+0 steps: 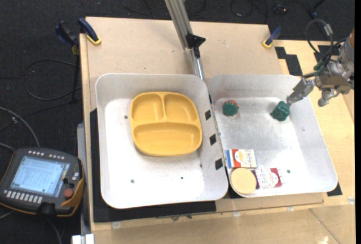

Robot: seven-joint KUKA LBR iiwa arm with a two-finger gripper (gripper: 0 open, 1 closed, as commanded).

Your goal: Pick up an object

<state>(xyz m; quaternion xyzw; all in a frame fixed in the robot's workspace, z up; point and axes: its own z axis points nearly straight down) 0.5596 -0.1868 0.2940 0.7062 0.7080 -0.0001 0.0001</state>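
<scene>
The gripper sits at the right of the frame, over the upper right corner of the right bin. Its two fingers stand apart: one slants down and left to end just beside the green object, touching or nearly touching its top, while the other points down at the frame's right, over the bin's rim. Nothing lies between them.

The green object rests on the bin floor in the upper right part of the right bin. A second small green piece with a reddish spot lies near the bin's upper left, well apart from the first. Near the bin's lower left edge lie a small white and orange carton, a round tan disc just below it, and a red and white packet touching the disc's right side.

The left bin holds a yellow divided plate, lying flat near its middle. At the lower left of the frame a teach pendant lies on the dark floor
</scene>
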